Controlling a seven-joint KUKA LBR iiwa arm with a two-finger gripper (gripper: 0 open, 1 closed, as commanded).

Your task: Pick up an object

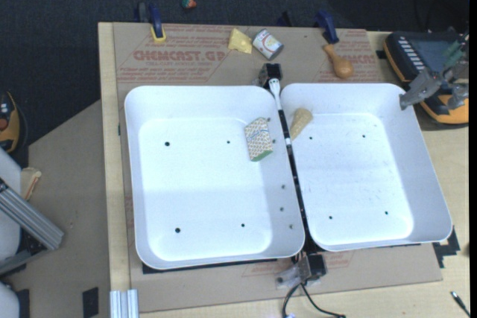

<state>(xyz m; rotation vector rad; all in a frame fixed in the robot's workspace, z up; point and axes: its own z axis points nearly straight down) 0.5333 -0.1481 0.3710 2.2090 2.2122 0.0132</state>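
At the far right edge of the view, a grey metal piece (431, 84) that looks like part of the arm's hand pokes in above the right bin (417, 160); it is cut off, so I cannot tell how the jaws stand, and nothing seems held. Nearest to it, a small tan cone-shaped thing (299, 121) lies in the right bin, close to its upper left wall. Just across the wall, in the left bin (149, 182), lies a little patterned packet (258, 138), near the upper right side. Both look light. My guess is that the packet is soft and may crumple, so take it across its narrow middle. The cone looks stiffer; pinch its thick end. Up on the desk (186, 52) sit a yellow wedge (240, 42), a small box (267, 44) and a wooden piece (339, 62), too small to name surely.
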